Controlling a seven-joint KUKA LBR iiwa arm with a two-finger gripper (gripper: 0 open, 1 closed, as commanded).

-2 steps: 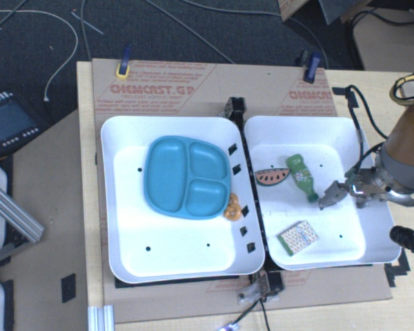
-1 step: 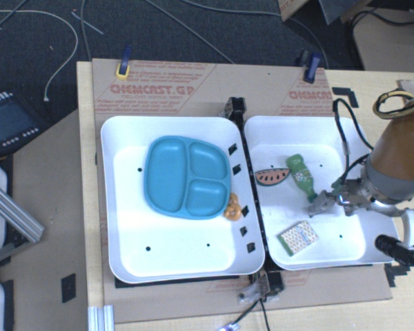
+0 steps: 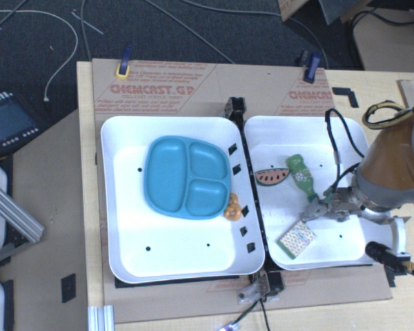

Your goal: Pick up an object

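Note:
In the right bin (image 3: 345,131) lie a watermelon slice (image 3: 271,176), a green bottle (image 3: 302,175) and a small patterned packet (image 3: 297,238). My gripper (image 3: 323,208) hangs low over this bin, just past the bottle's lower end and above the packet's upper right corner. The arm comes in from the right with its orange band (image 3: 399,158) above the wrist. Nothing shows between the fingers. In the left bin (image 3: 124,212) a blue divided plate (image 3: 187,177) lies flat, with a small orange-brown object (image 3: 232,209) at its lower right edge.
A black divider with clips (image 3: 245,185) runs between the two bins. Black cable (image 3: 337,143) loops over the right bin by the arm. Cardboard (image 3: 159,85) lies under the bins, with blue clamps (image 3: 125,62) at the back.

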